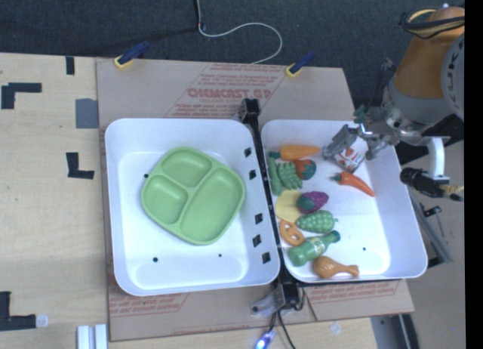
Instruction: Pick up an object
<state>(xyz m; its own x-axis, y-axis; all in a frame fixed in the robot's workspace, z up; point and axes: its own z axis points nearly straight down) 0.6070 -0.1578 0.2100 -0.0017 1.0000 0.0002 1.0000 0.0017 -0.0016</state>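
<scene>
- Lying in the right-hand shallow white bin [400,253] is a heap of small plastic toy foods, crowded toward the bin's left wall and its far edge.
- A small white-and-red toy piece [349,159] sits near the bin's far right corner, just under the two-finger gripper [353,142]; its exact shape is too small to tell.
- An orange toy carrot with a green top [355,182] lies just beside that piece, on its near side, pointing toward the right wall.
- Along the far edge lies an orange elongated toy [299,151], with a red-and-orange rounded toy [305,167] and a green leafy toy [284,176] next to it by the left wall.
- Toward the middle sit a purple toy with a green top [312,201], a pale yellow toy [287,207] and a bumpy green toy [317,222], touching or almost touching one another.
- Near the front edge lie a green bottle-shaped toy [314,247] and a tan toy drumstick [335,267].
- The left-hand shallow white bin [124,189] carries a light green divided plastic plate [193,195], lying flat near its centre.
- The grey arm with the orange band [424,68] reaches in over the right bin's far right corner, wrist angled down and leftward.
- Whether the gripper is spread apart or closed cannot be told, nor whether it touches the white-and-red piece.
</scene>
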